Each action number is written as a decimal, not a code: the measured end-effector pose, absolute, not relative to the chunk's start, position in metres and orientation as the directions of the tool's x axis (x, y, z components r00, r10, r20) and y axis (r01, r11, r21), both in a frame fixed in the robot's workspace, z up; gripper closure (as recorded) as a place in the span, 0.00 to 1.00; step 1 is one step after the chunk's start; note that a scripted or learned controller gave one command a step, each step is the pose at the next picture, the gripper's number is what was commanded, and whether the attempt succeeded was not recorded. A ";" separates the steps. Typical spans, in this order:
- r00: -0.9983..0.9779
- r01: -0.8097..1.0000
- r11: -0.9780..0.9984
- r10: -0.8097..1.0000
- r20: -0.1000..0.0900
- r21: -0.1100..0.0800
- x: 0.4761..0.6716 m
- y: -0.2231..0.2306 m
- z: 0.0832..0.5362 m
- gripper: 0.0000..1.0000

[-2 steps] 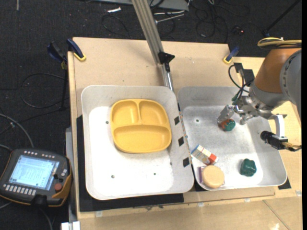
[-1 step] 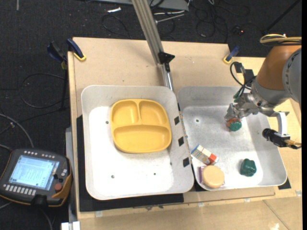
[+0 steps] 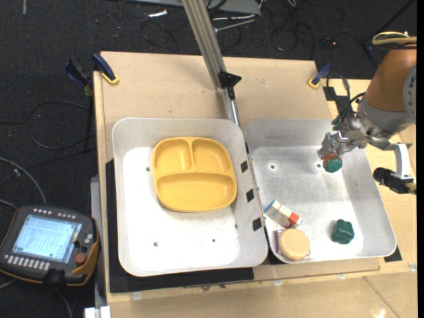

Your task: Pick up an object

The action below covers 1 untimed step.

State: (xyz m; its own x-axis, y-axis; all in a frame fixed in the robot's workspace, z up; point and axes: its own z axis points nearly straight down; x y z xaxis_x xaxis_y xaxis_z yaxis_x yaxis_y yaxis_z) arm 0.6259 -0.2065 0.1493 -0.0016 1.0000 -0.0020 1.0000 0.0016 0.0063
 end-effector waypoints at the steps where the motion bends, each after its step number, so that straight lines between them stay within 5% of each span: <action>1: -0.003 1.000 0.003 1.000 -0.003 0.009 0.632 -0.209 0.213 1.00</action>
State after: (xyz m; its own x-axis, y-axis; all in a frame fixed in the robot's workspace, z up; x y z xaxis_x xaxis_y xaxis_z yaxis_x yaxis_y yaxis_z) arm 0.6324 -0.2088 0.2127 -0.0026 1.0000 -0.0033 1.0000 0.0026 0.0087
